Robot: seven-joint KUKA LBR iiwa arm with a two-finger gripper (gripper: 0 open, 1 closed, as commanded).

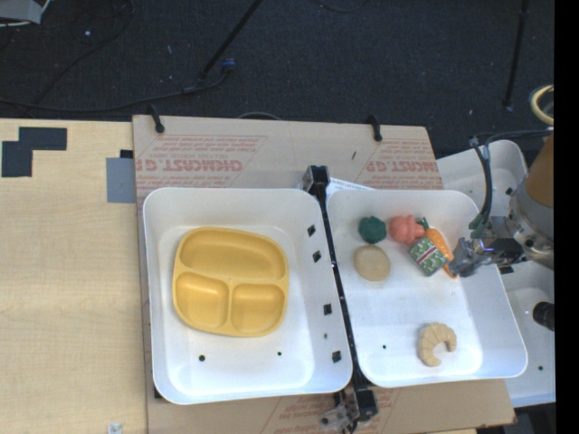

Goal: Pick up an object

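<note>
At the right edge of the right bin [507, 333] you have the tool [466, 262], reaching in from the right, its dark tip low over the bin's rim. You cannot tell from this angle whether its fingers are spread or pressed together; the tip is small and dark against the wrist hardware, and nothing is plainly pinched between the fingers.

Just left of the tool, touching or very nearly touching its tip, lies a small green carton [427, 255], tilted, with an orange carrot-like piece [441, 241] resting against its upper side. Further left of the tool, beside the carton, you see a pink-red toy [404, 228], and next to that a dark green round toy [372, 229]. Below those two, still left of the tool, sits a round beige disc [371, 263], close to the divider between the bins. Below and slightly left of the tool, well apart from the cluster, a tan croissant [436, 343] lies on the bin floor.

Far left of the tool, across the divider, the left bin [167, 360] holds a yellow divided plate [232, 279] with three sections, lying flat. Both bins rest on a cardboard sheet [271, 152] on the table [63, 287], which shows pale wood well to the tool's left.
</note>
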